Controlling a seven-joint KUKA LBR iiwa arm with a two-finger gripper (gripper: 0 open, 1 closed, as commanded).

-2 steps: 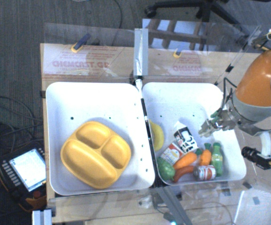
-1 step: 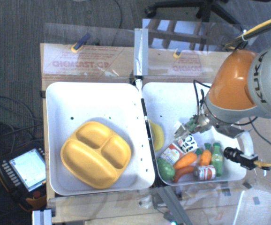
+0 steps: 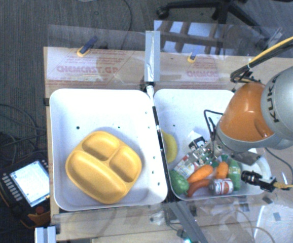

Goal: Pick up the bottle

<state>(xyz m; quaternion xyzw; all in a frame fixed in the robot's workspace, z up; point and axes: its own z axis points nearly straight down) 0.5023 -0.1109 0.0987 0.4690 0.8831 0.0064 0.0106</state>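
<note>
A small green bottle (image 3: 234, 173) lies in the right bin (image 3: 187, 110), near its front right corner, beside an orange carrot (image 3: 221, 169) and a silver and red can (image 3: 221, 187). My gripper (image 3: 204, 152) hangs low over the middle of that bin, under the arm's orange band (image 3: 243, 118), a little left of the bottle. It sits above a printed packet (image 3: 188, 163) and the cluster of toy food. Nothing is seen between its tips.
The left bin (image 3: 65, 105) holds a yellow divided plate (image 3: 104, 166). In the right bin there are also a yellow piece (image 3: 170, 146) by the divider, a green pepper (image 3: 179, 183) and a second carrot (image 3: 199, 173). A tablet (image 3: 30, 181) lies left of the bench.
</note>
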